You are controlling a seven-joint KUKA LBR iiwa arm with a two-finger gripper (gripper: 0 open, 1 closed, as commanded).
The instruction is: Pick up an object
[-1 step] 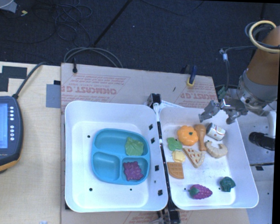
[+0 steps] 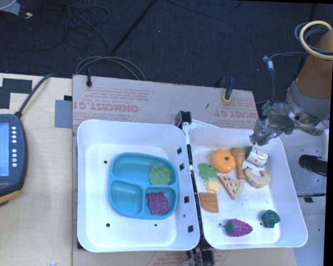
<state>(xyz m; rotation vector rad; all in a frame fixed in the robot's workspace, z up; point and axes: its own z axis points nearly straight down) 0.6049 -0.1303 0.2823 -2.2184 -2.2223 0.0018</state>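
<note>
Two white bins sitting side by side on the cardboard-covered bench (image 2: 118, 102), the left bin (image 2: 93, 153) holding a blue divided tray (image 2: 124, 197) and the right bin (image 2: 293, 219) holding loose toy food.

Nearest in the right bin: purple grapes (image 2: 238, 228) lying toward the near wall, with a dark green broccoli piece (image 2: 270, 218) just right of them and slightly farther back.

Farther in: a tan waffle square (image 2: 208, 202) lying close to the divider, a yellow cheese cube (image 2: 212, 185) just beyond it, a checked pizza wedge (image 2: 231, 186) beside the cube, and a beige pastry piece (image 2: 257, 178) to the right of the wedge.

Farther again: a green leafy piece (image 2: 207, 171) resting by the divider, an orange pumpkin (image 2: 223, 161) touching or nearly touching a tan carrot-like stick (image 2: 239, 159), and a small white cylinder (image 2: 257, 158) lying right of that stick.

Across in the left bin: purple grapes piece (image 2: 158, 202) sitting in the tray's near right compartment, lettuce leaf (image 2: 160, 174) sitting in the far right compartment.

Hanging over the far right part of the right bin: gripper (image 2: 257, 141), reaching in from the right, tips just above the white cylinder. Not possible to tell how the jaws are standing, nor whether touching the cylinder.

Lying at the far left on the bench: a teach pendant (image 2: 1, 157) with a lit screen.
</note>
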